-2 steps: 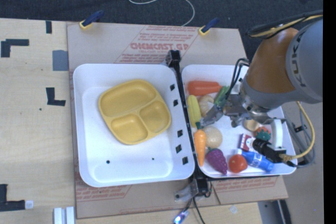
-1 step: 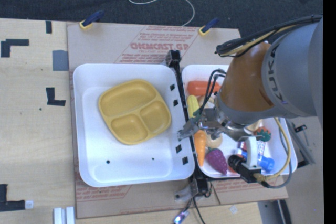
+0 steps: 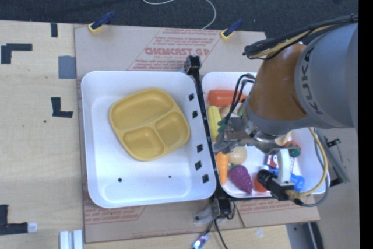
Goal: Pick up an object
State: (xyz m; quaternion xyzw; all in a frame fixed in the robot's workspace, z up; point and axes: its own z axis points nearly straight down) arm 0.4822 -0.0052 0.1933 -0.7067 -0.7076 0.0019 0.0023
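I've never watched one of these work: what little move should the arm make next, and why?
Probably a short drop straight down: the gripper hovers over the right bin, just above the cream ball, orange carrot and purple grapes, with nothing seen in its grasp.

The arm (image 3: 297, 87) hung over the crowded right bin (image 3: 322, 175), blocking access from above, while open floor ringed a yellow tray (image 3: 150, 123) in the left bin (image 3: 93, 143).

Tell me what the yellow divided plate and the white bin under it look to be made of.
Yellow divided plate: probably moulded plastic with a matte finish, given its even colour, soft rounded compartment ridges and lack of sharp glare. White bin: likely plastic or coated sheet, smooth and slightly glossy, with rounded corners and a faint sheen; the view cannot settle which.
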